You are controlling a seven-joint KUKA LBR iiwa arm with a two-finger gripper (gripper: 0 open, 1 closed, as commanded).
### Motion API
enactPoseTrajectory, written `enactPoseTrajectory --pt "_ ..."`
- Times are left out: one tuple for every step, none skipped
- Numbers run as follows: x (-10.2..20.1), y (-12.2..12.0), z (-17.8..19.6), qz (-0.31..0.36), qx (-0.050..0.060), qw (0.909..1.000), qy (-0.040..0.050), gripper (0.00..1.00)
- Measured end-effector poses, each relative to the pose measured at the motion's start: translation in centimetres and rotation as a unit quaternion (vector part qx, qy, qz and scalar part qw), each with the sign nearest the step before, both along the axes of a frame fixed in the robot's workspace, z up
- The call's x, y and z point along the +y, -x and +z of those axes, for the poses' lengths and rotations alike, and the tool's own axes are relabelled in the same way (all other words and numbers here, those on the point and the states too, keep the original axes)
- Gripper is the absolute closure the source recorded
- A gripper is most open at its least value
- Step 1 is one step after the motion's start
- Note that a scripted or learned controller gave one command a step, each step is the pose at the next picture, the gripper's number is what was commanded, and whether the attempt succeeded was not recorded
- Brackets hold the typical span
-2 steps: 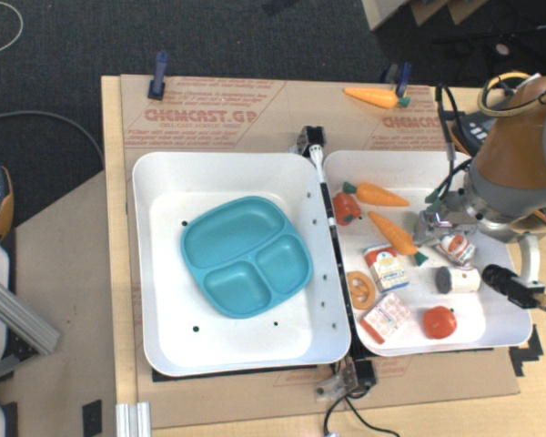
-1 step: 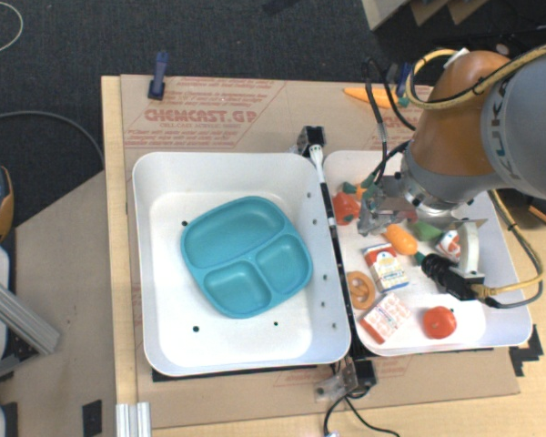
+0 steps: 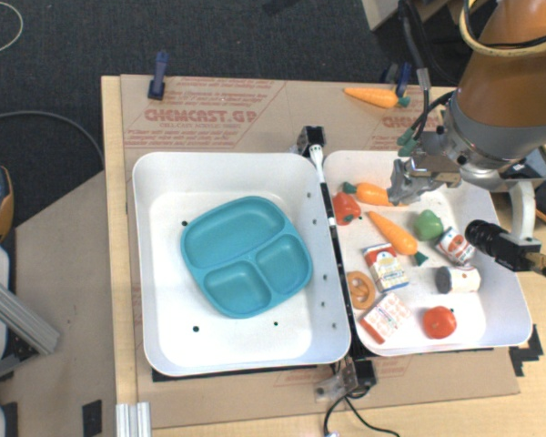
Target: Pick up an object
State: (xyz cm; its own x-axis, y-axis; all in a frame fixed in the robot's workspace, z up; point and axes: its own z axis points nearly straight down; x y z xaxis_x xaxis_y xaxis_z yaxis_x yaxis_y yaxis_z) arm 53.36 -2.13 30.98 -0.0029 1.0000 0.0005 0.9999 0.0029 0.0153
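My gripper (image 3: 406,189) hangs over the back part of the right bin (image 3: 505,330), just right of a small orange carrot piece (image 3: 373,192). Close below it lie a long orange carrot (image 3: 393,233) and a green round toy (image 3: 429,225). A red strawberry-like toy (image 3: 345,208) sits at the bin's left wall. Further forward are a small can (image 3: 456,247), a milk carton (image 3: 387,268), a pretzel (image 3: 360,289), a snack packet (image 3: 386,316), a red tomato (image 3: 439,322) and a white and black piece (image 3: 459,280). Nothing shows between the gripper and these toys.
The left bin (image 3: 155,244) holds a teal divided plate (image 3: 246,256). Another orange carrot (image 3: 371,96) lies on the cardboard behind the right bin, near a blue clamp (image 3: 402,80). The arm's grey and orange body (image 3: 510,71) looms over the right bin's back right corner.
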Motion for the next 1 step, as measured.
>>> enactPoseTrajectory --pt "4.90 5.76 -5.41 0.001 0.013 0.9999 -0.0010 1.00"
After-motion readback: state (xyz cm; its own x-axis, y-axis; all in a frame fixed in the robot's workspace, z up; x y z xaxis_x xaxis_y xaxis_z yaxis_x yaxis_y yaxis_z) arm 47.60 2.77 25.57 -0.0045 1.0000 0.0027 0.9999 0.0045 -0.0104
